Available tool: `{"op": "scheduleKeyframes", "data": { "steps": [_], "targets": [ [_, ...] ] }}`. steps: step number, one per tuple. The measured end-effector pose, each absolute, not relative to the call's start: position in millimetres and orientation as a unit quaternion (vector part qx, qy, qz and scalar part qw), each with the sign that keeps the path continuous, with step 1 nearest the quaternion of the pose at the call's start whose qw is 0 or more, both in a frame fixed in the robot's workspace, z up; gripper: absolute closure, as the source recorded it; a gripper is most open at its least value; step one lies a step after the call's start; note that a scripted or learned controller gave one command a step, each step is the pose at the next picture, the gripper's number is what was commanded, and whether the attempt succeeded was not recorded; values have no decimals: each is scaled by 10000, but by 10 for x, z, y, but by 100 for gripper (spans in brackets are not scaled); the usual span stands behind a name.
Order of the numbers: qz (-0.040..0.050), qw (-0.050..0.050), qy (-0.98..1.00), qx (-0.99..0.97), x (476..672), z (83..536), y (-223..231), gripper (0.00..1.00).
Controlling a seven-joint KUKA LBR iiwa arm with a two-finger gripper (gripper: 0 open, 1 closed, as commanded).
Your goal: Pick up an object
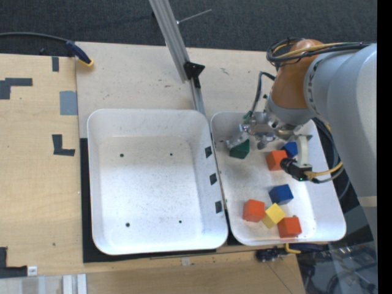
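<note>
Just below the pincer [237, 141]: a dark green block [239, 150], tilted.

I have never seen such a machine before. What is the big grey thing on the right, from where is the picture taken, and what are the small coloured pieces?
The grey thing is a robot arm with an orange band; it ends in a two-finger gripper. One camera looks down from above at a slant. On the wooden bench stand two shallow white bins: the left bin and the right bin. The right one holds small blocks: three orange, two blue, one yellow. A green block lies right at the gripper's tip; whether it is gripped is unclear.
</note>
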State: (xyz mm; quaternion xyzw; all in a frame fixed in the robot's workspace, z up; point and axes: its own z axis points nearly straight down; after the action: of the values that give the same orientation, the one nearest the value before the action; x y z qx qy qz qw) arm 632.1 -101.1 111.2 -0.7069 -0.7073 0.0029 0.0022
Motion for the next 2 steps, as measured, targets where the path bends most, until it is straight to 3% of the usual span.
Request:
{"op": "scheduleKeyframes", "data": {
  "steps": [1,2],
  "targets": [
    [13,15,-7082,-7060,6333,1237,-999,100],
    [-6,-10,-7075,-7067,6368,1691,-1066,100]
  ]
}}
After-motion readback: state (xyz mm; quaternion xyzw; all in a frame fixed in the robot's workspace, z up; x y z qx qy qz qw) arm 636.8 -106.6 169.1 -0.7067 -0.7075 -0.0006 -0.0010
